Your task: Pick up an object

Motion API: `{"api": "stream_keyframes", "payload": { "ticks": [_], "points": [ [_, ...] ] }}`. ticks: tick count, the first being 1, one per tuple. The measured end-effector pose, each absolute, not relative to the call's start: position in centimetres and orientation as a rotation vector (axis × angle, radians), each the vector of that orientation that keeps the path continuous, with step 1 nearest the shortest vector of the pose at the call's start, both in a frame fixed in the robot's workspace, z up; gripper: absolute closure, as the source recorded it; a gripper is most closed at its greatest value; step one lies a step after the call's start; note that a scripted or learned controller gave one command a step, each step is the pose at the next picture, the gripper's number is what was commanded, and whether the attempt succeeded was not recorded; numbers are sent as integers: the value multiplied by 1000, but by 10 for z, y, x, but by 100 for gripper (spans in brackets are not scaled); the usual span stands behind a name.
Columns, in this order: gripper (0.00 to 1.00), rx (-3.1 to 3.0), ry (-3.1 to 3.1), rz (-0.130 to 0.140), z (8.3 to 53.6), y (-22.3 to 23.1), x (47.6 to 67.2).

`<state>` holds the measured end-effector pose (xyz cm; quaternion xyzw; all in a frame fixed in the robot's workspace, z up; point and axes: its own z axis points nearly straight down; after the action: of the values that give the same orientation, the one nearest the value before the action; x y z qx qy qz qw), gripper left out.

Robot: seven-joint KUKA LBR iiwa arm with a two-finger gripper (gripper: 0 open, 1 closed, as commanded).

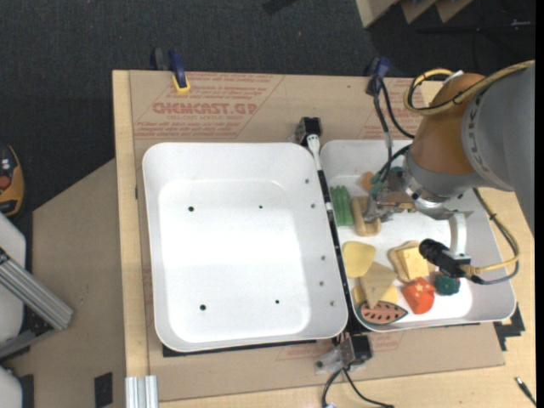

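While the gripper (380, 204) hangs low in the right bin (489, 228), its finger state cannot be told.
Beside it lie a ribbed green block (342, 206) and a tan wooden piece (366, 221).

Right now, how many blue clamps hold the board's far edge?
2: one blue clamp near the far left corner, another blue clamp right of centre, near the arm. Others may be hidden behind the arm.

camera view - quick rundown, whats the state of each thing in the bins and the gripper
left bin: bare white floor
right bin: holds the toys
gripper: down in the right bin
green block: lying flat by the divider
yellow piece: lying flat
watermelon slice: flat at the near rim
red toy: resting loose
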<state>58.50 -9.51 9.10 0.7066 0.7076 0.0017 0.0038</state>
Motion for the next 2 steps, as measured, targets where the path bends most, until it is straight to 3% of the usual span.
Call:
{"api": "stream_keyframes", "payload": {
  "ticks": [1,2],
  "points": [
    [100,2204,2219,20,193,-60,668],
    [100,2224,2224,-2,208,-43,613]
  ]
}}
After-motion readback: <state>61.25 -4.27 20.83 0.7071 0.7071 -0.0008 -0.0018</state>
